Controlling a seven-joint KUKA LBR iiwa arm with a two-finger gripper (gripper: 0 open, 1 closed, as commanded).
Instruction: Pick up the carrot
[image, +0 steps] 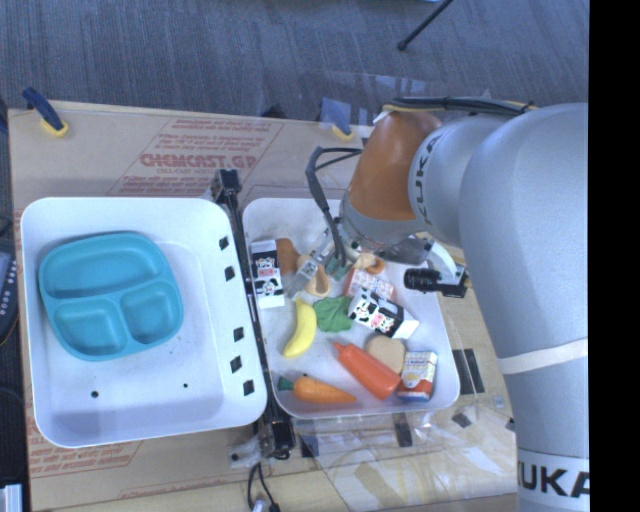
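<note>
The carrot (320, 391) is orange with a green stub at its left end. It lies flat along the front wall of the right bin (448, 345). My gripper (318, 268) hangs low over the back of that bin, well behind the carrot, amid a small pile of toys. The orange-banded wrist (385, 180) hides much of it.
In the right bin with the carrot are a yellow banana (300, 328), an orange-red bottle (368, 369), two cow-print cartons (374, 312), a green leafy piece (332, 312), a bun (385, 352) and a small box (419, 374). A blue divided tray (108, 293) lies in the left bin (150, 400).
</note>
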